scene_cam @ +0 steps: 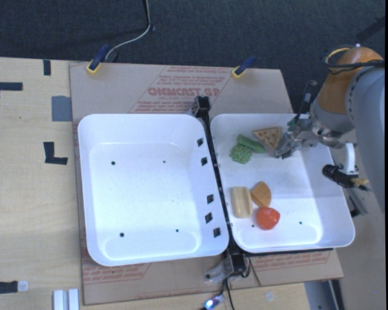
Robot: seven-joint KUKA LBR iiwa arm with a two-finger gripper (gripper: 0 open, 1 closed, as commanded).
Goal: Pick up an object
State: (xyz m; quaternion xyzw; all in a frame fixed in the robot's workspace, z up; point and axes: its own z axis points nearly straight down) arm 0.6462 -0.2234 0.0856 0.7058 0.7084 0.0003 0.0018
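The right bin (323,234) holds several toy foods. A green broccoli-like piece (244,148) lies near its back left, with a tan triangular cracker piece (268,136) just right of it. Toward the front sit a pale bread piece (240,201), an orange-brown piece (261,194) and a red tomato (267,218). My gripper (288,145) hangs low at the bin's back, right beside the cracker piece. Its tips are dark and small against the bin.
The left bin (90,173) stands beside the right one, a black clip divider (210,173) between them. Both rest on a cardboard sheet (174,89) clamped at the back. The grey arm (352,95) comes in from the right over the bin's right rim.
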